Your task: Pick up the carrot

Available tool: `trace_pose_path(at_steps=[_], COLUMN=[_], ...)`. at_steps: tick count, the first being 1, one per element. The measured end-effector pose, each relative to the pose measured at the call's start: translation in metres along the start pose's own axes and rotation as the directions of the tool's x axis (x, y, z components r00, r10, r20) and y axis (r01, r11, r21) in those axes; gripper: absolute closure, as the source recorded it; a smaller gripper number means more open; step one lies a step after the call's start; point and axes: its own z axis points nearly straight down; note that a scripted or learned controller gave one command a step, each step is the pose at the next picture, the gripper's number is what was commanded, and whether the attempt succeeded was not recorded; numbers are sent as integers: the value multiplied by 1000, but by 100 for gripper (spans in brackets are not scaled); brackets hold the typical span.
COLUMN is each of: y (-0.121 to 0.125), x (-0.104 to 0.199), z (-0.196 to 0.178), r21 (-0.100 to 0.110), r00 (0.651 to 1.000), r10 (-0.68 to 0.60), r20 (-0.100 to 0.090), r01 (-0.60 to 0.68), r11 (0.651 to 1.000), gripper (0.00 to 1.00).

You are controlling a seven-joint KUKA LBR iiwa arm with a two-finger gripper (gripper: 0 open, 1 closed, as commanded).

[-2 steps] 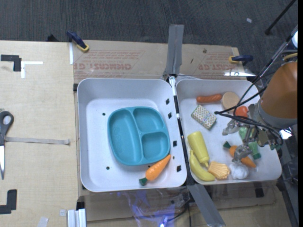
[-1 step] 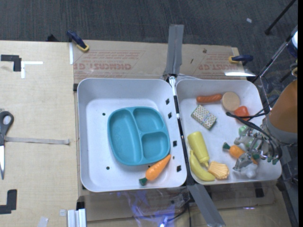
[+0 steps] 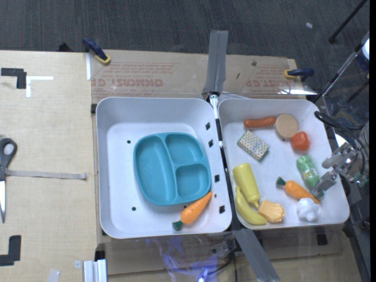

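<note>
Two carrots are in view. One orange carrot (image 3: 195, 210) with a green top lies in the left bin (image 3: 111, 157), against the front edge of a teal divided plate (image 3: 172, 168). A smaller carrot (image 3: 296, 190) lies in the right bin (image 3: 329, 135), near its right side. My gripper (image 3: 324, 184) reaches in over the right bin's right wall, with its tip just right of the smaller carrot's end. I see nothing held in it.
The right bin also holds a sausage (image 3: 259, 122), a round biscuit (image 3: 286, 126), a tomato (image 3: 299, 140), a green bottle (image 3: 306, 168), a white garlic bulb (image 3: 308, 210), a banana (image 3: 247, 211), a yellow bottle (image 3: 246, 181) and a patterned box (image 3: 253, 144).
</note>
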Motion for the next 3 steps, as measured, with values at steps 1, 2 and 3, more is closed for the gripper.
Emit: trace_pose_path(at_steps=[1, 2, 3], y=[0, 0, 2], x=[-1, 1, 2], z=[-34, 5, 39], r21=[-1, -2, -3], r00=[936, 789, 592], r10=[-351, -614, -806], r20=[3, -2, -1], r01=[351, 614, 806], r11=[936, 789, 592], gripper=[0, 0, 0])
